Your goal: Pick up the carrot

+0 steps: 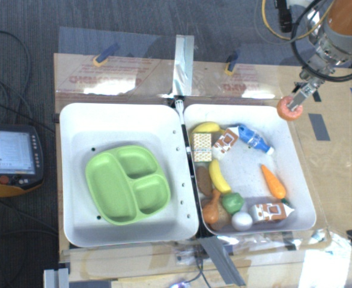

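Because the gripper [295,102] hangs at two o'clock over the right bin's [296,146] rim, closed on a pinkish-orange ring [290,110], I judge the carrot [273,182], loose at four o'clock, still unpicked.

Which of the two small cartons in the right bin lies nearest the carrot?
The carton at the bin's front edge, just below the carrot. The other carton lies farther back, beside the blue bottle.
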`<state>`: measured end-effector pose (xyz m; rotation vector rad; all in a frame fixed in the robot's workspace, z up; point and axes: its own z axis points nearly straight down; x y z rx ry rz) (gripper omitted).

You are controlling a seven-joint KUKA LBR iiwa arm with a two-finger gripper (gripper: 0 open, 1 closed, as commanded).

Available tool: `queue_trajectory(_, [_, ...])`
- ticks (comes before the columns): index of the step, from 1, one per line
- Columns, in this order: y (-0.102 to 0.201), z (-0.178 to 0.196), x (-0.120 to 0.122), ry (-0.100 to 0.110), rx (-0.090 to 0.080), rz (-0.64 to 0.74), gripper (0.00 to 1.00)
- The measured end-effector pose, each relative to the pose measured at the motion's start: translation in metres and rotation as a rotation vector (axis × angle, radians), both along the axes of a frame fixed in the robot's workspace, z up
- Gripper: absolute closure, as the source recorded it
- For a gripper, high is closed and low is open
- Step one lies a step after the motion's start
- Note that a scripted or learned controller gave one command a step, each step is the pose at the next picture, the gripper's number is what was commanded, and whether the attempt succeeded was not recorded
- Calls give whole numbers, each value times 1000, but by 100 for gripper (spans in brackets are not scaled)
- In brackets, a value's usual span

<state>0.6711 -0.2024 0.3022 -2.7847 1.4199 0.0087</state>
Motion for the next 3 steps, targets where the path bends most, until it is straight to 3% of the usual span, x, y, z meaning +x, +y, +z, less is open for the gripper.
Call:
queue_trajectory(1, [4,24,-1,-3,-14,350,100])
queue_trajectory(2, [11,6,-1,-5,-13,652,100])
queue_trajectory(3, [10,20,-74,-5,-13,742,100])
